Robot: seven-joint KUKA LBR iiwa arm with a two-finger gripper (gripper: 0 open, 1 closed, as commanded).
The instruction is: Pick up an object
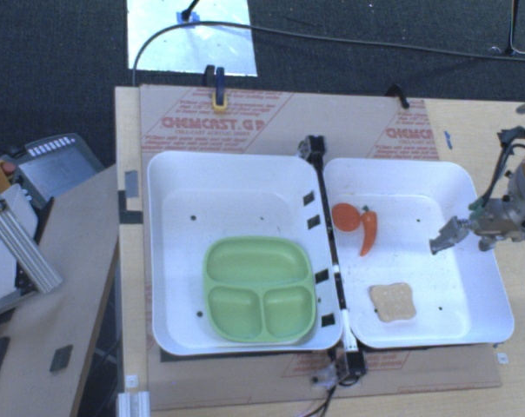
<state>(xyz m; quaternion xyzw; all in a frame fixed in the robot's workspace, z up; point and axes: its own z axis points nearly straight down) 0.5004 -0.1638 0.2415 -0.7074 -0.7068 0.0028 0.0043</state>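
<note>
1. Gripper (447, 237) sits over the right bin's (480, 320) right side; can't tell its state, nothing visibly in it.
2. Orange-red toy (356, 222) lies at that bin's left side, near the divider.
3. Tan bread slice (392, 302) lies nearer the front.
4. Green divided plate (260, 287) is in the left bin (171, 233).

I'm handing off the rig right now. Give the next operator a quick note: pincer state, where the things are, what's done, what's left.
Pincer: over the right bin's right side, nothing visibly held; open or shut can't be told from this view.
Right bin: tomato and orange pepper touching near the left wall; bread slice nearer the front.
Left bin: green divided plate toward the front.
Done: nothing picked yet.
Left: choose one object, likely in the right bin, descend, grasp, lift.
</note>
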